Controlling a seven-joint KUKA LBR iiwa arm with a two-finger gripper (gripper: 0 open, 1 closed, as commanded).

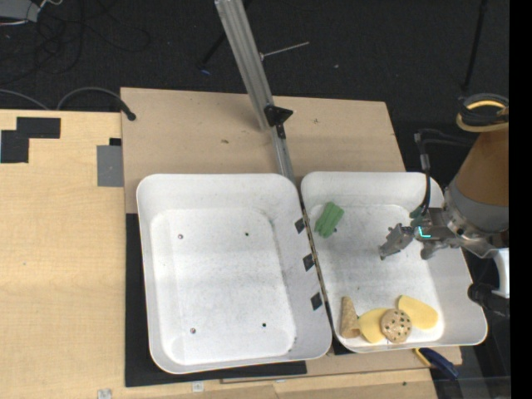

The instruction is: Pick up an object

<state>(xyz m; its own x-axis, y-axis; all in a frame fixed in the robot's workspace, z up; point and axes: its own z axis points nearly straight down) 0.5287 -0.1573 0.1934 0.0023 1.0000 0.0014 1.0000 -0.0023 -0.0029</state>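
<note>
Gripper hangs over the right bin, toward its 3 o'clock side, nothing between the fingers; can't tell if they're spread or pressed together. Green block lies at the bin's 10 o'clock, well apart from gripper. At 6 o'clock: tan cone, yellow pieces, round brown perforated disc, clustered touching. Left bin sits beside.

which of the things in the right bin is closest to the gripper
The green block, alone in the right bin's upper left. The yellow pieces, perforated disc and tan cone cluster farther from the gripper, along the bottom edge.
</note>
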